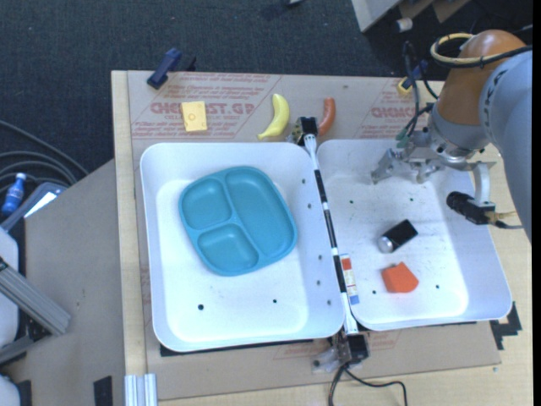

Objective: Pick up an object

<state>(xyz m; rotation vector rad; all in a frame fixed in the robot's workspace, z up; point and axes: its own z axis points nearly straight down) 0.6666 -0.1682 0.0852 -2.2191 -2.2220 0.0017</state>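
In the right bin [473,307] lie two small things to choose from: a dark cylinder [397,235] with a shiny end, near the middle of the bin, and an orange block [400,278] just beside it, at about 6 o'clock from it. The cylinder looks stiff and light, but it is round and probably smooth, so I think it can roll or slip away; the best hold would be across its short width, at the middle of its length. The orange block looks light too, maybe a little soft, and its flat sides should give a safer hold; I would take it across the two opposite flat sides. The gripper [404,166] is at about 12 o'clock from the cylinder, near the far wall of this bin and well apart from both things; its metal parts seem spread, but I cannot tell for sure if it is open or closed, and nothing is seen in it. The left bin [161,176] holds a blue divided plate [237,219]. On the surface [135,108] behind the bins, at 12 o'clock, lie a banana [275,117], a yellow tag [194,117] and an orange sausage-like toy [326,115].
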